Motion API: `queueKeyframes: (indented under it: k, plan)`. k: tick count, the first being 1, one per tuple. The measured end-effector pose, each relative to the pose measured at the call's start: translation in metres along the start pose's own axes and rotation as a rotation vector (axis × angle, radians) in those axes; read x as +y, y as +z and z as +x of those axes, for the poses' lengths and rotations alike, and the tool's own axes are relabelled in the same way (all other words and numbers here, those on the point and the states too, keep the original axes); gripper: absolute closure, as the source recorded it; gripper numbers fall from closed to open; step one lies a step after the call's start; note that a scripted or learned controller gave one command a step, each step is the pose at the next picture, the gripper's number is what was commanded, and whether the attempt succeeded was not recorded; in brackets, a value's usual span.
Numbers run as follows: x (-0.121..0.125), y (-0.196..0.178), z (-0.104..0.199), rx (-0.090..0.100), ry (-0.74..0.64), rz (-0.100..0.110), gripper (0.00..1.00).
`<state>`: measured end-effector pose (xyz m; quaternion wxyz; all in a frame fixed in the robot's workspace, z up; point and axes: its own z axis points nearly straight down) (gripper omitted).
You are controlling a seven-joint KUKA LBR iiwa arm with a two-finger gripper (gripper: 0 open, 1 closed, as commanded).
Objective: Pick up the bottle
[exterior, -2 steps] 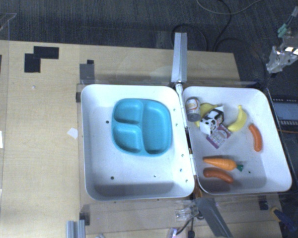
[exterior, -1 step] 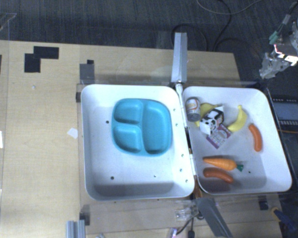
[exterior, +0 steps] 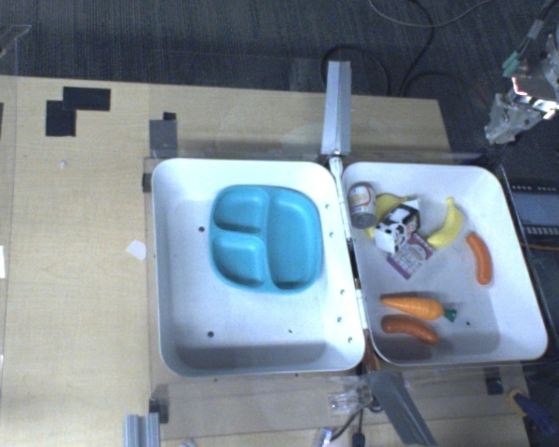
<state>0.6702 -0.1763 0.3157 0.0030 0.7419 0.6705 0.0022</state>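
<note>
Outside the right bin (exterior: 509,317), past its far right corner and over the dark floor: the gripper (exterior: 509,127), pale and blurred, on the end of the arm (exterior: 552,61) coming in from beyond that corner. Cannot tell whether the gripper is apart or together; nothing visibly clamped in it. Well apart from everything inside the right bin. Inside the right bin, at its far left corner and just beside its left wall: the bottle (exterior: 361,204), small, grey with a brownish band, apparently lying on its side. Touching or nearly touching the bottle, a little further toward the right bin's middle: a yellow piece (exterior: 386,204) and a black-and-white toy (exterior: 397,226), with a purple packet (exterior: 408,256) just on the near side of the toy. Right of those, toward the right bin's far middle: a banana (exterior: 448,224), curved. Near the right bin's right wall: an orange sausage (exterior: 483,258), lengthwise. In the right bin's near half: a carrot (exterior: 415,306) with a green tip, and just beside it, nearer the front rim, a second sausage (exterior: 410,328). Against the right bin's left side: the left bin (exterior: 182,277), with a blue divided plate (exterior: 265,236) in its middle. Under the right bin and stretching far to its left: the pale wooden table (exterior: 74,250).
</note>
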Motion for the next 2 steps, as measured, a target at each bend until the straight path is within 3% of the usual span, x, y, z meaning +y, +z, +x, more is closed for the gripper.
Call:
queueKeyframes:
  k: [1,2]
  plan:
    - [-0.022,0.011,0.018,0.000,-0.003,0.001,1.00]
    - [-0.012,0.021,0.057,0.001,-0.001,0.001,1.00]
